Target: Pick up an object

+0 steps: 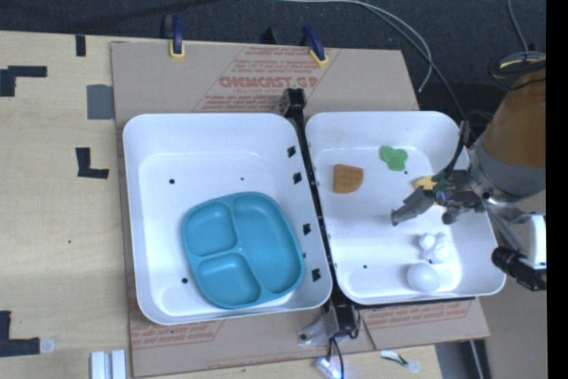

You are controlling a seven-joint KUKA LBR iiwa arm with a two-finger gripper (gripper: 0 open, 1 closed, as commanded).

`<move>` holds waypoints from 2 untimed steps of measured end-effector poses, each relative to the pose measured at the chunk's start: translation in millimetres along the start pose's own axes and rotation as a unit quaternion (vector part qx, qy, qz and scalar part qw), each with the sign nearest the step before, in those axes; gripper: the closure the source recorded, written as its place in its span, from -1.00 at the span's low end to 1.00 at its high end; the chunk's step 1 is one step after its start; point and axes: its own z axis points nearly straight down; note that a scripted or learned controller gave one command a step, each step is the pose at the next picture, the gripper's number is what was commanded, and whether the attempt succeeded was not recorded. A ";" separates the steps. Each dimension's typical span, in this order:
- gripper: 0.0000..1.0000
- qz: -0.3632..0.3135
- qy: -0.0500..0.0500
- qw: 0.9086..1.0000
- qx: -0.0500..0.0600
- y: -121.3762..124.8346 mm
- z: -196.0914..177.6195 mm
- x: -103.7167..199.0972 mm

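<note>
Four small, light-looking pieces in right bin (448,125): green lump (394,158) near far edge, orange wedge (348,178), white bits (429,246) near front corner; claw (415,207) spread, holding nothing; probably firm, wedge pinched across flat sides.

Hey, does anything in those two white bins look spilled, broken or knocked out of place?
Nothing stands out. The blue divided plate lies flat in the left bin, turned slightly askew to its walls. In the right bin the green piece, orange piece and two white items sit apart and look intact.
</note>
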 end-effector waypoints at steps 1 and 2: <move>-1.00 0.000 -0.001 1.000 -0.003 1.5 -3.0 0.1; -1.00 -0.001 0.000 1.000 -0.001 1.6 55.8 8.9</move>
